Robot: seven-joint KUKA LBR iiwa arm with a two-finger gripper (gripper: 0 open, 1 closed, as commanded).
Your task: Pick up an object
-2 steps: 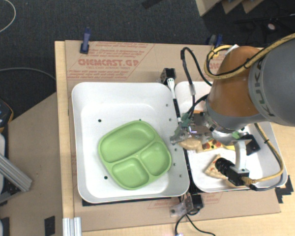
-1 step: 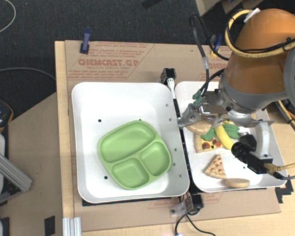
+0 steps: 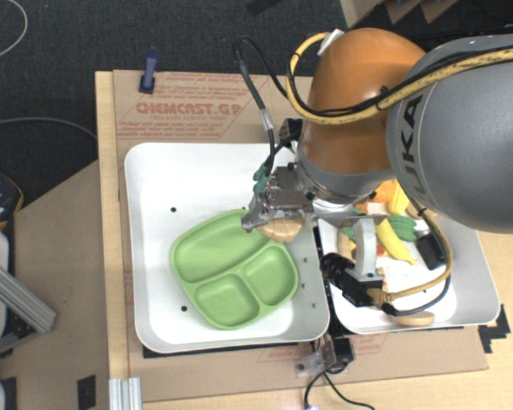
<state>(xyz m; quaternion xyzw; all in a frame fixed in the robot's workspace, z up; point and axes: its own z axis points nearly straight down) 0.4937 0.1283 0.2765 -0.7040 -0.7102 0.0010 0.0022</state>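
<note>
The grey arm point(image 3: 462, 126) with its orange band point(image 3: 359, 84) looms closest, covering the upper right and much of the right bin point(image 3: 474, 293). Its gripper point(image 3: 272, 215) hangs low over the right side of the left bin point(image 3: 150, 195), close to the wall between the bins; whether it is open or closed cannot be made out. A tan oval piece point(image 3: 284, 231) lies directly under the gripper's tip, touching or nearly so, with its long axis roughly left to right. It sits at the upper right rim of a green divided plate point(image 3: 209, 259), whose single large compartment faces upper left. In the right bin, a yellow banana point(image 3: 392, 241), a green item point(image 3: 405, 225) and an orange piece point(image 3: 381, 202) crowd together, partly hidden by the arm
</note>
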